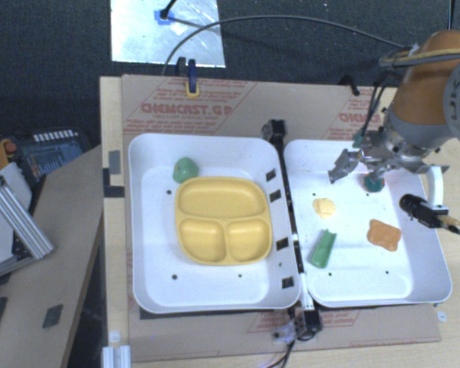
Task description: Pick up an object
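My gripper (358, 172) hangs over the back part of the right bin (425, 278), with its fingers spread open and nothing between them. A small teal object (376, 182) lies just under the right finger; I cannot tell if they touch. A pale yellow lump (324, 206) sits in front of the gripper to the left. A green oblong piece (322, 248) lies near the bin's left wall, and an orange chunk (384, 234) lies toward the right.
The left bin (149, 282) holds a yellow divided tray (222, 219) and a green round object (185, 169) behind it. A black divider (285, 205) runs between the bins. The right bin's front part is bare floor.
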`<state>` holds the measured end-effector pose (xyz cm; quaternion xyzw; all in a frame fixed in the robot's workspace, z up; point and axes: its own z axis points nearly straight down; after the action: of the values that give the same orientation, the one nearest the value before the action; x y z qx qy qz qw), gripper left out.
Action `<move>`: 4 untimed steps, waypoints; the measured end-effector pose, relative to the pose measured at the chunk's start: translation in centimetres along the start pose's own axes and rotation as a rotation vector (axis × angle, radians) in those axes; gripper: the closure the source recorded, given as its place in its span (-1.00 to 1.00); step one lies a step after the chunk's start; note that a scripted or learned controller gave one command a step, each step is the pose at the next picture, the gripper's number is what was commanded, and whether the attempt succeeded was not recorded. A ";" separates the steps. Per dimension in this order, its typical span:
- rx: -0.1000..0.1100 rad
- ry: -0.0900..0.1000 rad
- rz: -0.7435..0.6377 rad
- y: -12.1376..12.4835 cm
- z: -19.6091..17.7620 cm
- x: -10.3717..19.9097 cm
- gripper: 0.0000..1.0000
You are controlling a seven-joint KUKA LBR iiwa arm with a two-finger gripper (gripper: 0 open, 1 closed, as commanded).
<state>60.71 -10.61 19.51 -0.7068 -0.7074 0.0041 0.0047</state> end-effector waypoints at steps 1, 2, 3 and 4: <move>-0.013 -0.001 -0.002 0.3 -0.8 0.0 -1.00; -0.010 -0.001 0.000 0.8 5.3 0.0 -1.00; -0.011 -0.001 0.001 0.9 10.5 0.0 -1.00; -0.015 -0.002 0.002 1.0 9.2 0.0 1.00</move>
<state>61.58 -10.62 10.35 -0.7073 -0.7069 -0.0006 -0.0012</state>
